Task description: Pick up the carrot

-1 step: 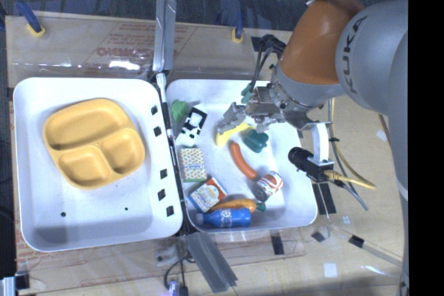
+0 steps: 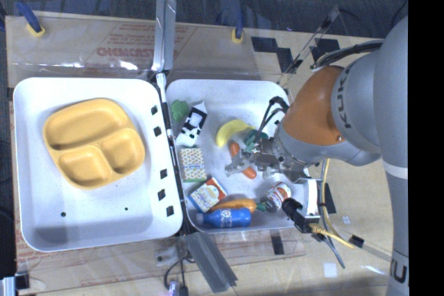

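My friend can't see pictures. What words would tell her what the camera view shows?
A grey and orange robot arm reaches from the right into the right white bin, its gripper low among toy foods near a banana. The left bin holds a yellow divided tray.

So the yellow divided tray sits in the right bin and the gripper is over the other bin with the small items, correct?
Not quite: the camera view shows the yellow divided tray in the left bin. The gripper is over the right bin with the small items, as you said.
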Action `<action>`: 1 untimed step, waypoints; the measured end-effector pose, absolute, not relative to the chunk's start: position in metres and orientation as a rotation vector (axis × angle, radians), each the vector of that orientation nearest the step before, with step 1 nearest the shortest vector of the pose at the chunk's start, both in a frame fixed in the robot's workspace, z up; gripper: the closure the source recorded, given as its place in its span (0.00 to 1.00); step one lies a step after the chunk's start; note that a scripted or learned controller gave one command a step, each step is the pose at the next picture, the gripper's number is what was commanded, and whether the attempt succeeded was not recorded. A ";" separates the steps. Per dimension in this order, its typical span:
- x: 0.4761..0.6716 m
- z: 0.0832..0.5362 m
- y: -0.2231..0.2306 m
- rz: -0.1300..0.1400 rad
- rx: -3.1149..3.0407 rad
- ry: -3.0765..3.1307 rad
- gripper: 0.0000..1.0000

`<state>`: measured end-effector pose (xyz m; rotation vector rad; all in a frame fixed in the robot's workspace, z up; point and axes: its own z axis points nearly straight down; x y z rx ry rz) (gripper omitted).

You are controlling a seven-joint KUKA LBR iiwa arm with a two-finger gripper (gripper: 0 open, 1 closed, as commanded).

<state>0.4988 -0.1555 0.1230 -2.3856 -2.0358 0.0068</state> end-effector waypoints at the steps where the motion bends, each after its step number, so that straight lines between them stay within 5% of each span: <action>1: 0.511 0.114 -0.167 0.001 -1.989 -2.431 0.00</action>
